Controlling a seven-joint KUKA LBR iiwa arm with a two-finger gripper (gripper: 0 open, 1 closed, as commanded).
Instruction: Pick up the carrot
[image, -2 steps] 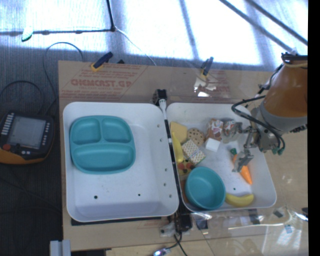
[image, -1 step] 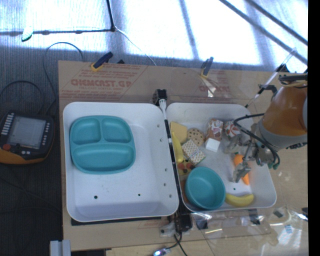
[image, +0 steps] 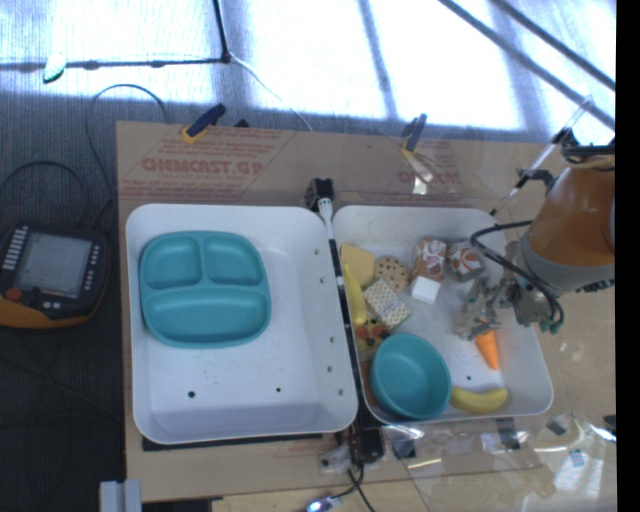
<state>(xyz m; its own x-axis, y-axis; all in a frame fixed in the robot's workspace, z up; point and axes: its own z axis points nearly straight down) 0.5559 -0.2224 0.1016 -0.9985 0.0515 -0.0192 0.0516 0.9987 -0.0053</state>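
The worktop (image: 200, 165) is carrying two white bins side by side: the left bin (image: 300, 330) is holding a teal divided plate (image: 205, 288), and the right bin (image: 530, 385) is holding all the small things. The arm (image: 572, 225) is reaching in from 3 o'clock, and its jaws (image: 482, 312) are hanging low over the right half of the right bin. How far the jaws are standing open I cannot tell, because the metal parts are blurring together; nothing is showing clearly between them. The carrot (image: 487, 350) is lying just at 6 o'clock of the jaws, very near them or perhaps touching. The teal bowl (image: 410, 375) is sitting at 8 o'clock of the carrot, and the banana (image: 478, 400) is lying near at 6 o'clock. In my judgement the risk is that the jaws are closing a little too far toward 12 o'clock, so they are catching only the carrot's end or pushing it toward the banana. The carrot is tapering, so it may be slipping out when lifted.
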